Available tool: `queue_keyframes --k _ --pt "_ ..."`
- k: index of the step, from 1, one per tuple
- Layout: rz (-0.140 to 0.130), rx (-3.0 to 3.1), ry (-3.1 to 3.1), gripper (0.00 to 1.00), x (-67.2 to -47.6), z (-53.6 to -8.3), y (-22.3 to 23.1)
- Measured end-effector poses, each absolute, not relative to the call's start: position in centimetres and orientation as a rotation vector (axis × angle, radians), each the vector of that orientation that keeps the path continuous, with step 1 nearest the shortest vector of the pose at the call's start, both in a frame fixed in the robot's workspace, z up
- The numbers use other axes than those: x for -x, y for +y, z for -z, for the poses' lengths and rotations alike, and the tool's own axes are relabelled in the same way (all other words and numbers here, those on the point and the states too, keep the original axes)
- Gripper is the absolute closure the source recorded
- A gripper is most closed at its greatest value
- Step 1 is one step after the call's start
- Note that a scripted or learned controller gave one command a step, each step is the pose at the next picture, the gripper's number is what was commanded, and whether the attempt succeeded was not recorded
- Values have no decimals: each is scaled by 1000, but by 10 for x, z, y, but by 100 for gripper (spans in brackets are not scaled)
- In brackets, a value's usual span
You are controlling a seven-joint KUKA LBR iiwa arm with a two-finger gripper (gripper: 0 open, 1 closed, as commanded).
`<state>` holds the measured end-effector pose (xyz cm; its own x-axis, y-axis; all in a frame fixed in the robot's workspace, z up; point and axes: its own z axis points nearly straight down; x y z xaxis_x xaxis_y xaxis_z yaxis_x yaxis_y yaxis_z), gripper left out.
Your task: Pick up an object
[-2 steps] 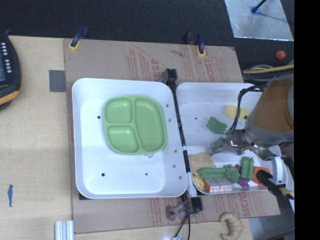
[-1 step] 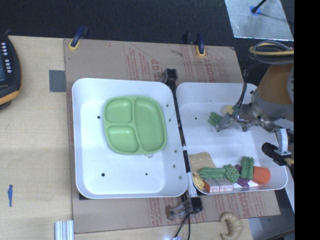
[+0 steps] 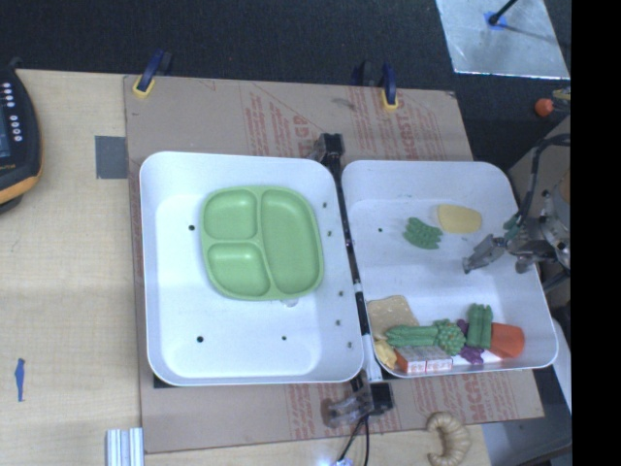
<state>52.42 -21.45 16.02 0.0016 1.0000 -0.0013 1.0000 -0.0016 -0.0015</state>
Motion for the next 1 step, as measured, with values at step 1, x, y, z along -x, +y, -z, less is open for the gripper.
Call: queue_keyframes --k 1 --pt "7 2215 -2239 0 -662 -94 -199"
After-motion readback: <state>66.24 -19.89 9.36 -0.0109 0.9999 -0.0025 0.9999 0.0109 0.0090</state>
